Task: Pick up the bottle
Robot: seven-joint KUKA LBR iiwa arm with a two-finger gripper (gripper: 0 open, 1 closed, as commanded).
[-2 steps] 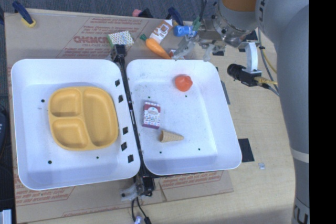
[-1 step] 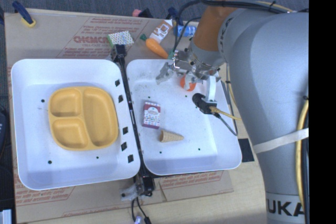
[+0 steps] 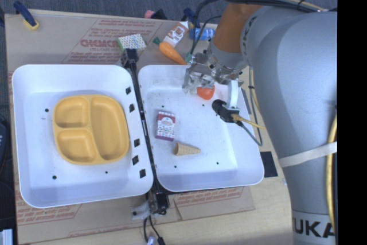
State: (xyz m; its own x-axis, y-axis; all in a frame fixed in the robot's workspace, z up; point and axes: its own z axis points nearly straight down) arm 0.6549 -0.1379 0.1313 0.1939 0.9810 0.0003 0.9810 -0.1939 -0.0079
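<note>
The bottle (image 3: 176, 33), small with an orange tip, lies on the worktop (image 3: 69, 37) just above the right bin (image 3: 229, 163), upper centre of the frame. The gripper (image 3: 198, 80) hangs over that bin's upper edge; whether its jaws are apart cannot be told. A grasp across the bottle's narrow width is judged best.

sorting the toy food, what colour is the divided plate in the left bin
Yellow. The divided plate in the left bin shows plainly in the camera view.

The arm's base (image 3: 312, 226) reads "UKA"; the cardboard's (image 3: 86, 43) print stays unreadable.
</note>
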